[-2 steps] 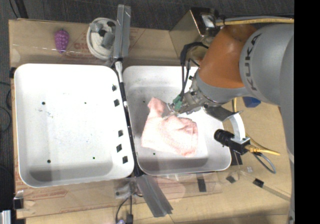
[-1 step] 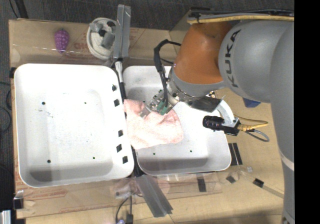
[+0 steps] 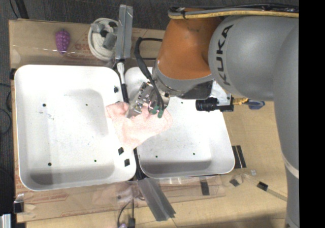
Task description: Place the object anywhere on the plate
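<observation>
Claw (image 3: 146, 104): hangs low at the seam between the two bins; how far its fingers are spread cannot be told.
Cloth (image 3: 137, 124): pale pink, crumpled, right under the claw and spreading below it, draped over both bins' rims.
Left bin (image 3: 61, 120): left of the claw.
Right bin (image 3: 203, 145): below and right of the claw.
Purple thing (image 3: 62, 40): on the desk (image 3: 35, 34), far up-left of the claw.
</observation>
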`<action>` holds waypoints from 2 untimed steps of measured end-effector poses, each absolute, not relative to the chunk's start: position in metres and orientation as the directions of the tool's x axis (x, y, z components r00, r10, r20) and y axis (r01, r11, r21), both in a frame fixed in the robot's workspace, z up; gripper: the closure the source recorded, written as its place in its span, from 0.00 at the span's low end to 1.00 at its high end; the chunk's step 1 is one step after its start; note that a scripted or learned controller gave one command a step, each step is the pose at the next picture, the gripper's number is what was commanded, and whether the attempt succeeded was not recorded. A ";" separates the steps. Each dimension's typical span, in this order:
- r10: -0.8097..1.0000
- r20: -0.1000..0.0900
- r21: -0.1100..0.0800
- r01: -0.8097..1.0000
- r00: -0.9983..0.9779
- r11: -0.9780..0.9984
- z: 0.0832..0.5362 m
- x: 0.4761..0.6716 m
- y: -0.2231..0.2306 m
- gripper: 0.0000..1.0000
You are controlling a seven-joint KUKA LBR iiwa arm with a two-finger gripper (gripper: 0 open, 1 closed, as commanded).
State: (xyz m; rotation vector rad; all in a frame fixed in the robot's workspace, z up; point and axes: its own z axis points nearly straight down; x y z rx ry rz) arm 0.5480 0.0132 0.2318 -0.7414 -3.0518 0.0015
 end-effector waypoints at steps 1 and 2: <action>0.071 -0.001 0.000 0.071 -0.997 0.997 0.225 0.563 0.054 1.00; -0.003 -0.001 0.000 -0.003 -1.000 1.000 0.237 0.585 0.101 1.00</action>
